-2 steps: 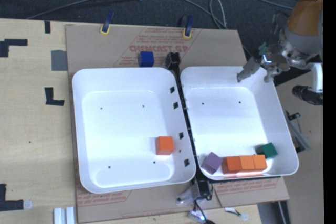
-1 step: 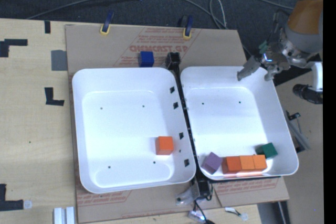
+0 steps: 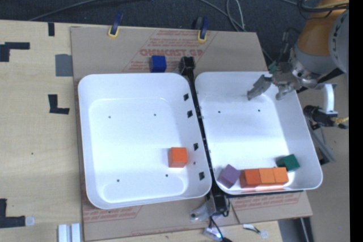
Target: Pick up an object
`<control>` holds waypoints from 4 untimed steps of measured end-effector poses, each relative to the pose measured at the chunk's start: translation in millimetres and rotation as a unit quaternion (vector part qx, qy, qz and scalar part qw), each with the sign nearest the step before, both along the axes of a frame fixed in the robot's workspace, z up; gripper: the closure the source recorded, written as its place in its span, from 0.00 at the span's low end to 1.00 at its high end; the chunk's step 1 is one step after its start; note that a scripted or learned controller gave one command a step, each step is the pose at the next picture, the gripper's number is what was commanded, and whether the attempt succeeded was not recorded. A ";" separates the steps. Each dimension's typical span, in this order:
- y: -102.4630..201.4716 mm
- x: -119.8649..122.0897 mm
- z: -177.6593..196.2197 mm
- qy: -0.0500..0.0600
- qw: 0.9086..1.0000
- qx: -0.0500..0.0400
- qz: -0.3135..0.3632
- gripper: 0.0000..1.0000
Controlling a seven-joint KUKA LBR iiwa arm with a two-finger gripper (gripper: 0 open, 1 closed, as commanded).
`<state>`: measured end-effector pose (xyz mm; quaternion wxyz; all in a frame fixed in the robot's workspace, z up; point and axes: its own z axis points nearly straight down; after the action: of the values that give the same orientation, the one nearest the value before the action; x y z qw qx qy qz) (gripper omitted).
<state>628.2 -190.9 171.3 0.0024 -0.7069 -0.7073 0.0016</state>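
Grey hand (image 3: 267, 88): your fingers spread apart, nothing between them, poised over the right bin's (image 3: 238, 122) far right corner; arm (image 3: 320, 37) reaching in from the right, wrist angled down-left; orange blocks (image 3: 264, 177), purple block (image 3: 228, 175), green block (image 3: 290, 162) along that bin's near edge.

Grey arm (image 3: 340, 42), orange band (image 3: 320, 20).

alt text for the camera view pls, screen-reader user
The gripper hangs open over the right bin's far right corner, holding nothing. Along that bin's near edge sit a purple block, a long orange block and a green block; the left bin holds an orange cube.
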 end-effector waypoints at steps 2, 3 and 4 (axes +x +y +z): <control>-2.5 3.8 -83.4 -0.002 1.000 -0.001 0.000 0.00; -2.5 4.5 -71.9 -0.003 1.000 -0.001 0.000 1.00; -1.2 2.6 -29.3 -0.004 1.000 -0.001 0.000 1.00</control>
<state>630.8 -192.1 142.0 -0.0014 -0.7070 -0.7072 -0.0008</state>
